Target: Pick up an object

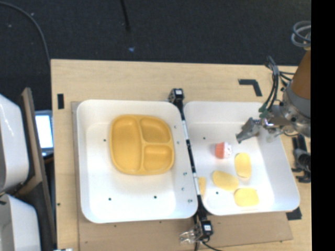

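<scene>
Objects for picking lie in the right bin (277, 192), toward its front half. One small red and white piece (223, 150) sits near the middle of this bin. Just to its right is a yellow oval piece (243, 166). Closer to the front edge are two more yellow pieces, one flat (225, 180) and one more square (246, 197), near each other. A small yellow bit (202, 184) lies at the left wall of the bin, beside the divider.

The claw (246, 132) is over the back part of the right bin, up and to the right of the red and white piece and apart from it. Whether it is wide or narrow, I cannot tell. Nothing is seen between its parts.

The left bin (94, 192) carries a yellow tray (141, 143) with three compartments, near its middle. Both bins stand on the wooden counter (131, 80).
</scene>
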Robot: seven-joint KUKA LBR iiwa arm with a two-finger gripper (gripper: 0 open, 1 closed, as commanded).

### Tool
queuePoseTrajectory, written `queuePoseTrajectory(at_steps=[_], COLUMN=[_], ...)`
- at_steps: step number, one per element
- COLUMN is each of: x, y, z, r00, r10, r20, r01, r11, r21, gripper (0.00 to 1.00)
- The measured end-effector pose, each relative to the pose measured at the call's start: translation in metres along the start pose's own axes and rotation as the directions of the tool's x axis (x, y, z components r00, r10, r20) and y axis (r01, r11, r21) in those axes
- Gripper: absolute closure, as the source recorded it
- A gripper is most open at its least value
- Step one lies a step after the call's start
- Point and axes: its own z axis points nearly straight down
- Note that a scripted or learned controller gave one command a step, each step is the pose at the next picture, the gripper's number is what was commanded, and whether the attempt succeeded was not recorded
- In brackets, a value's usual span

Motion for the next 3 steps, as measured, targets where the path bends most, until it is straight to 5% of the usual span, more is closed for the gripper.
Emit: queuePoseTrajectory(at_steps=[1,3], x=[0.000,-0.007], y=[0.001,0.018], z=[-0.002,0.106], r00=[1.000,1.000], r10=[0.000,0.000], r20=[0.000,0.000], r01=[0.000,0.000], r11=[1.000,1.000], r21=[-0.004,0.002], gripper=[0.00,0.00])
